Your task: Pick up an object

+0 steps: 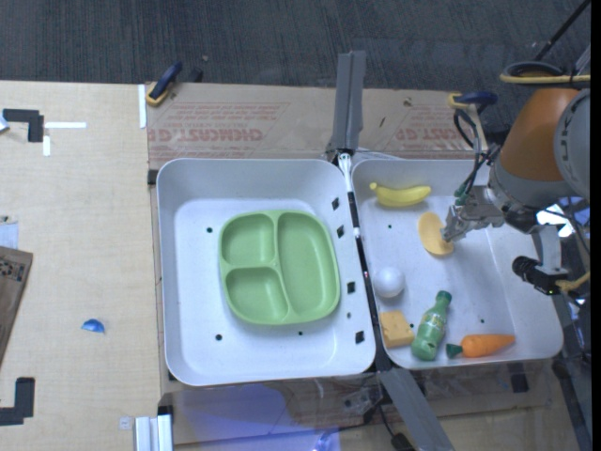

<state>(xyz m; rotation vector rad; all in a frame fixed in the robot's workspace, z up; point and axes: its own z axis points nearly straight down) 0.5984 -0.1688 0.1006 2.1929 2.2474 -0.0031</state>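
In the right bin (507, 280) lie a yellow banana (401, 194), a pale orange chip-shaped piece (432, 237), a white ball (388, 281), a yellow cheese block (395, 328), a green bottle (430, 327) and an orange carrot (486, 345). My gripper (456, 227) hangs low at the chip-shaped piece's right edge, its fingers pointing down and left. How it meets the piece is too small to make out.
The left bin (183, 252) holds a green three-section plate (280, 267). A metal divider (349, 101) rises between the bins at the back. Cardboard lies behind the bins. The arm's grey and orange body (545, 148) fills the right bin's far right side.
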